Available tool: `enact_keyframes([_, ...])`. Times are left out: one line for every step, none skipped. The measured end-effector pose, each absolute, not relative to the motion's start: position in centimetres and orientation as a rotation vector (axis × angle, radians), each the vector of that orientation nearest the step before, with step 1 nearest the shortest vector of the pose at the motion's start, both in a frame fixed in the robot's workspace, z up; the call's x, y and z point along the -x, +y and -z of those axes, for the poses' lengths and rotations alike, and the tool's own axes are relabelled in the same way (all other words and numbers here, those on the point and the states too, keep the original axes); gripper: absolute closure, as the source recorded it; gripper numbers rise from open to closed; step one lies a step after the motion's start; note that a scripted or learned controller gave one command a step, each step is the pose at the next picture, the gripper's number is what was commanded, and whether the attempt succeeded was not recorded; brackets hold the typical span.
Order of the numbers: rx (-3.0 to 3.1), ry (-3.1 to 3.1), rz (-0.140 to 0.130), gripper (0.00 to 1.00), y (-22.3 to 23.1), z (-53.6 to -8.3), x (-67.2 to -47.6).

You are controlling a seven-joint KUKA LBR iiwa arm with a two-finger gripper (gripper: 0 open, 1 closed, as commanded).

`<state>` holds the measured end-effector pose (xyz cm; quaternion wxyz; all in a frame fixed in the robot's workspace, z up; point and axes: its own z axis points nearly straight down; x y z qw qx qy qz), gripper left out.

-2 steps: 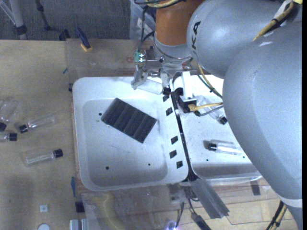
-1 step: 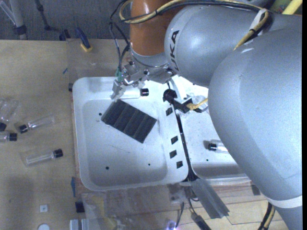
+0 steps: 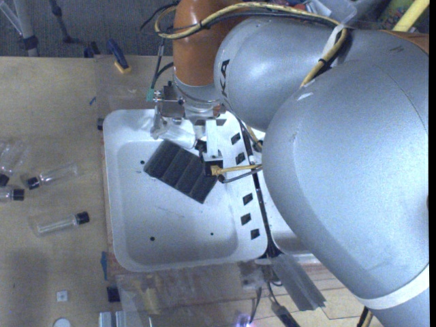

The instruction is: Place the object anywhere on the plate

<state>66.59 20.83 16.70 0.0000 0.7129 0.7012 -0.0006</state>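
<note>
Pincer (image 3: pixel 165 122): can't tell its state, no fingers visible | dark ribbed slab (image 3: pixel 180 171) just below-right of it, flat in white bin (image 3: pixel 129 244) | looks stiff, light; take a long edge

Dark ribbed plate in the white bin

The plate (image 3: pixel 180 172) lies tilted against the white bin (image 3: pixel 136 244) floor, near its upper wall.

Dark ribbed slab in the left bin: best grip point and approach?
Grip the dark ribbed slab across its narrow width near the lower-left end, coming from above. It lies flat and tilted diagonally on the bin floor, and that end looks clear of the bin walls.
</note>
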Motion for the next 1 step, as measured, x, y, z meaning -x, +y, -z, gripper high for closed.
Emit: enact_keyframes([-1.159, 2.915, -0.005, 1.00, 22.62, -22.45, -66.66])
